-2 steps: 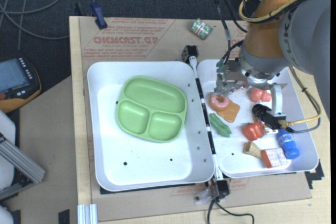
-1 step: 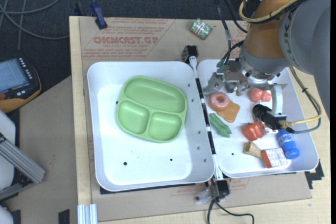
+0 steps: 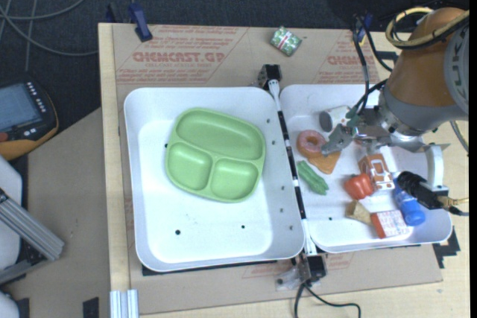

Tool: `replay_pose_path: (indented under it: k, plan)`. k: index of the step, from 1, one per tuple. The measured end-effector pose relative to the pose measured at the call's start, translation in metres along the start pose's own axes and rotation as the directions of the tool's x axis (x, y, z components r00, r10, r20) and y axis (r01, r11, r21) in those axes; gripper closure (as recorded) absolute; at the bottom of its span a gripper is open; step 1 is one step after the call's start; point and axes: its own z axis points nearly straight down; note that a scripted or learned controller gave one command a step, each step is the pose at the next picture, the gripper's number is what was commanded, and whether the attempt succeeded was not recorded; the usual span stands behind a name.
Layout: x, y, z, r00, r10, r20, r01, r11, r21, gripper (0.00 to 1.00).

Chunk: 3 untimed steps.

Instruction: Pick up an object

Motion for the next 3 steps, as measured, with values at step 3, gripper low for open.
replay_pose_path:
  k: [3]
  plan:
    - [-0.027,0.035,0.1,1.0,-0.001,0.001,0.001,1.0,-0.004,0.0]
